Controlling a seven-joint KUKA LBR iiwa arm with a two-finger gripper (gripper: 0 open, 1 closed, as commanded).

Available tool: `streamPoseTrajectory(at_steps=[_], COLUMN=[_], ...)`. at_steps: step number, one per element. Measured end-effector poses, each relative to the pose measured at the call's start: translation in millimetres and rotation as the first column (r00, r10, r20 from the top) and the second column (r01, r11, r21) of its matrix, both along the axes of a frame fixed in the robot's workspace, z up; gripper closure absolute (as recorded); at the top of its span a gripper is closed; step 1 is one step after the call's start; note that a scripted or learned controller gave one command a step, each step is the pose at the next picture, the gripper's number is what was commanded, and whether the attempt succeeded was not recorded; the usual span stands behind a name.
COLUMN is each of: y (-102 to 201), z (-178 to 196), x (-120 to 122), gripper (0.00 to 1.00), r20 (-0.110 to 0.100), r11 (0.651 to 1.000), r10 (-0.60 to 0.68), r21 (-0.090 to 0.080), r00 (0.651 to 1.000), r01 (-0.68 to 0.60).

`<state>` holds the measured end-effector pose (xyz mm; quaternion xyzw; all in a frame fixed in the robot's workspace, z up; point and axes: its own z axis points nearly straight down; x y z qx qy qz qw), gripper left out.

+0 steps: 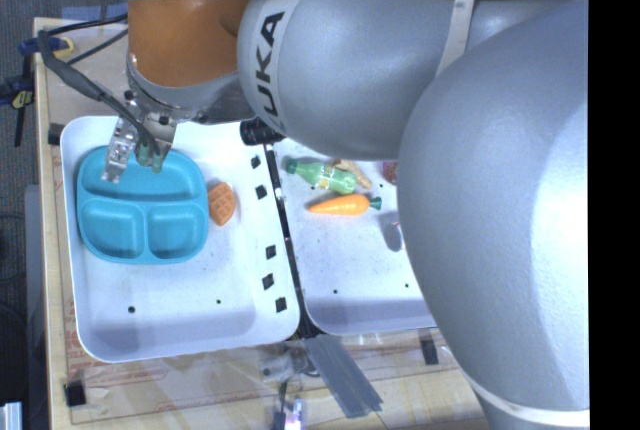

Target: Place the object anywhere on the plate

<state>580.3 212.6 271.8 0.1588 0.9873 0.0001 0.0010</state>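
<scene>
The end effector (pixel 135 156) is hovering over the blue plate (pixel 140 230), grip state unreadable. The orange piece (pixel 222 203) beside it is looking light and rigid, probably pinchable across its middle.

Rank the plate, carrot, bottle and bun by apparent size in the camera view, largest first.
1. plate, by far
2. carrot and bottle: they look about alike, so no ranking between them
3. bun, smallest

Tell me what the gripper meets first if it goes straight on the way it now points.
Most likely the blue plate: the gripper points down over its large far compartment, toward the left end. How high it stands above the plate is unclear from this slanted view.
</scene>
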Motion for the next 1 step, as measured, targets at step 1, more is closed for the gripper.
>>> streamPoseTrajectory(at_steps=[1], y=[6.4], z=[-33.8], x=[1.5], gripper=[1.0], r20=[-0.003], r11=[0.924], r10=[0.382], r21=[-0.001], r00=[0.924], r01=[-0.382])
